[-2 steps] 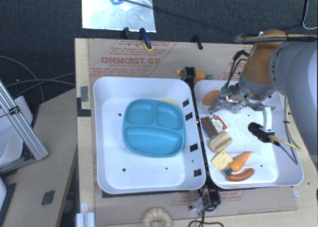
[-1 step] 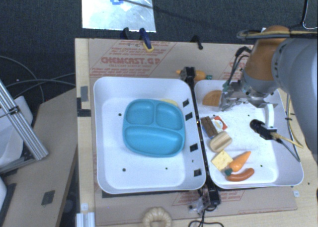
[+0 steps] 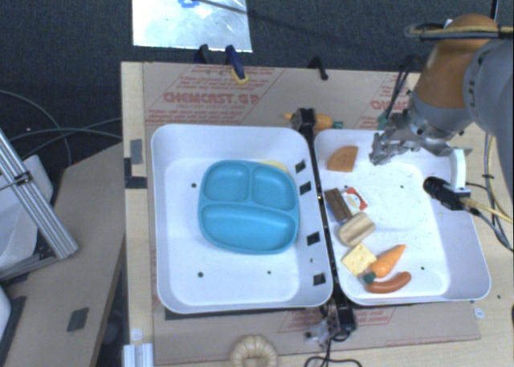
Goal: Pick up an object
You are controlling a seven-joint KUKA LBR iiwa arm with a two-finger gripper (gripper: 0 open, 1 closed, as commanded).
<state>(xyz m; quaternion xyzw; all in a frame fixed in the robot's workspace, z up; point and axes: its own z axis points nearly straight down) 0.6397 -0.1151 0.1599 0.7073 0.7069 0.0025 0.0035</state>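
Note:
My gripper (image 3: 384,151) hangs over the back of the right bin (image 3: 458,237), just right of a tan toast slice (image 3: 344,157). Nothing shows between its fingers. Further forward in this bin lie a brown chocolate bar with a red-and-white wrapper (image 3: 343,201), a beige bread roll (image 3: 356,229), a yellow cracker (image 3: 358,259), an orange carrot (image 3: 388,258) and a red sausage (image 3: 389,281). These toy foods cluster along the bin's left side, well in front of the gripper.
The left bin (image 3: 173,197) holds a blue divided plate (image 3: 247,205) with a yellow item peeking out behind it. A black divider strip (image 3: 316,197) runs between the bins. An orange piece (image 3: 322,122) lies behind the bins. A black cable connector (image 3: 442,190) overhangs the right bin.

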